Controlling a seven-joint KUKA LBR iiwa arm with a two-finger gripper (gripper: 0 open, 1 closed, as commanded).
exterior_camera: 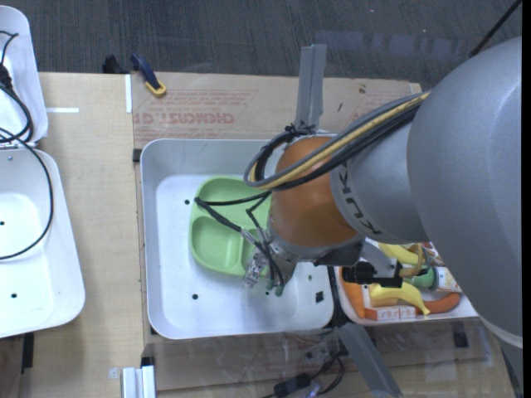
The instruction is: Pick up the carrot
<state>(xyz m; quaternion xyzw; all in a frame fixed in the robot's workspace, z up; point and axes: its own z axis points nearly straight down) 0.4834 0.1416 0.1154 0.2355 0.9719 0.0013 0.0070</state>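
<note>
The grey arm point(465, 189) fills the right side, its orange band point(311, 193) hanging over the middle of the right bin point(166, 247); black and yellow cables point(332, 139) loop across the band; this bulk hides much of the bin's right half. The right bin is a shallow white tray with rounded corners and small dark spots on its floor; the left bin point(33, 247), of the same kind, lies at the bench's left edge with a black cable point(25, 222) trailing over it. The bench point(91, 172) is pale wood, with a brown cardboard sheet point(216, 110) along its far edge and a dark carpeted floor point(249, 15) beyond. A light green, smooth plastic dish point(217, 239) with divided compartments lies in the right bin, toward its far side. The pincer point(264, 274) points down at the dish's near right corner; whether it is wide or narrow I cannot tell. The carrot point(440, 303), orange and tapered, lies near the bench's right edge among yellow toy bananas point(398, 293), partly hidden by the arm.
</note>
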